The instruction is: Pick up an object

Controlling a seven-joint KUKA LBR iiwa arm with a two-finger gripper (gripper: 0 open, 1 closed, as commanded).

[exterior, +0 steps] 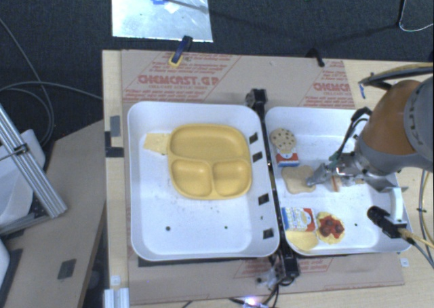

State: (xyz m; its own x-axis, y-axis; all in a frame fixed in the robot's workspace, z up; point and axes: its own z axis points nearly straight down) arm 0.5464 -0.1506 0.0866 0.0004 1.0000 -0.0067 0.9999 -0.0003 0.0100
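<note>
Tool (317, 179) low in right bin (352, 118), tip at right edge of tan flat piece (296, 180); open or closed, cannot tell. Cookie (282, 139) beyond, up-left. Red-topped item (330, 226) nearer camera. Yellow tray (207, 160) far left in left bin (146, 184).

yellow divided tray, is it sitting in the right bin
No, the yellow divided tray lies in the left bin, while the right bin holds the small food-like items and the gripper.
</note>
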